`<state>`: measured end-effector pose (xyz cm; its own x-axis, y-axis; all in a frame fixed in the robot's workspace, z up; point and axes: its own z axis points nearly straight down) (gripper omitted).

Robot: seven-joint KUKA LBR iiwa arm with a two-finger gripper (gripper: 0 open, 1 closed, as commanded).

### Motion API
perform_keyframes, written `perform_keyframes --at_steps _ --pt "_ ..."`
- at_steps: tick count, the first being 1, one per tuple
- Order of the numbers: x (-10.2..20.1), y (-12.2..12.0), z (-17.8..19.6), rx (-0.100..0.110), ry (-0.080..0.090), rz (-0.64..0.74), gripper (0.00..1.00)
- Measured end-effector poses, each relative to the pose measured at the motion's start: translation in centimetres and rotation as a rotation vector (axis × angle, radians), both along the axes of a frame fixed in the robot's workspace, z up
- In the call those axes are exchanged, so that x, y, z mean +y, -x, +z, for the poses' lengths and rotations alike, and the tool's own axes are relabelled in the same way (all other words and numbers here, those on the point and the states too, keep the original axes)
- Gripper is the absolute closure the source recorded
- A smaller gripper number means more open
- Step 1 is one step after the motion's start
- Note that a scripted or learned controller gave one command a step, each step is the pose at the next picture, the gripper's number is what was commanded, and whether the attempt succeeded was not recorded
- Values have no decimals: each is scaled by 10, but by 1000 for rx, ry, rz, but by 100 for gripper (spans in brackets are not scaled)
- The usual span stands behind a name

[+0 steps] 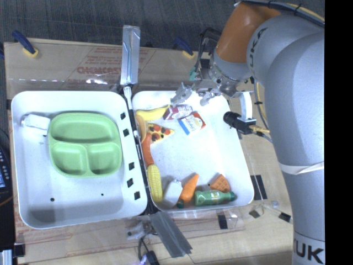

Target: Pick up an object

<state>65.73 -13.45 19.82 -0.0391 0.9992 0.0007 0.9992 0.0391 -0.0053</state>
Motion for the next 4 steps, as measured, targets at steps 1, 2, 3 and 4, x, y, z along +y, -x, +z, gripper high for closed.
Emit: perform_keyframes --at_steps 1,2,3,4 --pt "-20 -2 -95 -8 1 67 0" --pt "-20 -2 -87 -4 2 72 100" --pt "-20 -2 -88 -4 2 72 0" --pt "-13 1 -99 -14 8 53 0"
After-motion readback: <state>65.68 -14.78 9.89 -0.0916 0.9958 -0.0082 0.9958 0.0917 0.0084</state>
